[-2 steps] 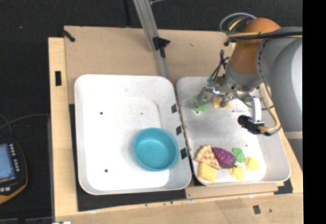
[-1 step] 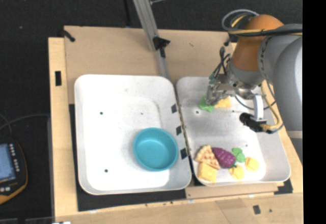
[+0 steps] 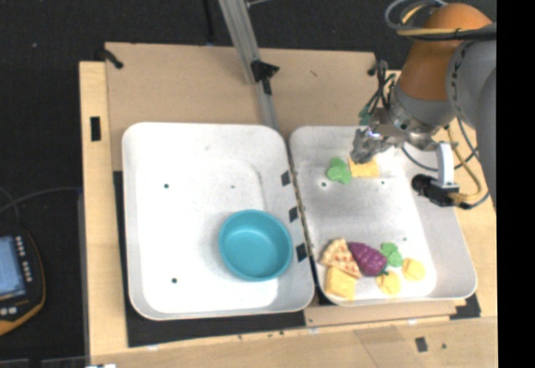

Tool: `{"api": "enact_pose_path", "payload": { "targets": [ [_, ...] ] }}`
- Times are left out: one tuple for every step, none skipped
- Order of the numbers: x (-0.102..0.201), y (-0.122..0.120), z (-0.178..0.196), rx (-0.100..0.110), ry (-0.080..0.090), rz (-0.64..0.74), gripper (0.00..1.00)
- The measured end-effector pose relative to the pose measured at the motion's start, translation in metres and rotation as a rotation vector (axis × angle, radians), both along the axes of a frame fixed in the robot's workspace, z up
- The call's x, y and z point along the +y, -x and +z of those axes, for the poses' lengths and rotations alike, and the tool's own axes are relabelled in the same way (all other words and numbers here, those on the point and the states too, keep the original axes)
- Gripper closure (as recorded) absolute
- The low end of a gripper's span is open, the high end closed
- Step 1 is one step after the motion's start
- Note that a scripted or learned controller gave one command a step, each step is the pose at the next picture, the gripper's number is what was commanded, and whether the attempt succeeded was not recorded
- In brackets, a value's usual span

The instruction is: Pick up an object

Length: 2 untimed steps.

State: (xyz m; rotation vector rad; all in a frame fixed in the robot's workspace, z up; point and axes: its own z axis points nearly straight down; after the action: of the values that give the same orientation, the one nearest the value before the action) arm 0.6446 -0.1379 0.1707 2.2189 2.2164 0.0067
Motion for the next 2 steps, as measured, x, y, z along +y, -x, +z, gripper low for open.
{"api": "enact_pose_path", "payload": {
  "targets": [
    [0.005, -0.005, 0.063, -0.002, 0.0, 0.005, 1.0],
    [0.004, -0.007, 0.099, 0.0, 0.0, 0.005, 1.0]
  ]
}}
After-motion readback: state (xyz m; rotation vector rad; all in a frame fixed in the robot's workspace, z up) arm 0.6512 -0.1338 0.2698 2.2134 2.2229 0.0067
